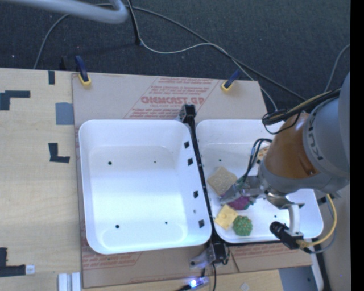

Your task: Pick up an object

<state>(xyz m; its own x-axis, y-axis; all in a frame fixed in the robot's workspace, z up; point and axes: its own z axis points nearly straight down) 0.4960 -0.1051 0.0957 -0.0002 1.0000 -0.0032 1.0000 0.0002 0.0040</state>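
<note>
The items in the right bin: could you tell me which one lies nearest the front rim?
The green ball; the yellow block and tan block lie farther back.

I look down at a slant on a pale wooden surface (34,187) marked with dark tape pieces (57,152) along its left part. A brown cardboard sheet (170,96) with red printed lettering lies on it, pinned at its far edge by two clamps with yellow tips, one at the left corner (83,75) and one toward the right (230,83). Beyond the surface is a dark blue-grey carpeted floor (256,34). Thin cables (187,42) trail across the carpet, and a grey metal bar (85,8) crosses the top left corner. The light is even and soft.
</note>
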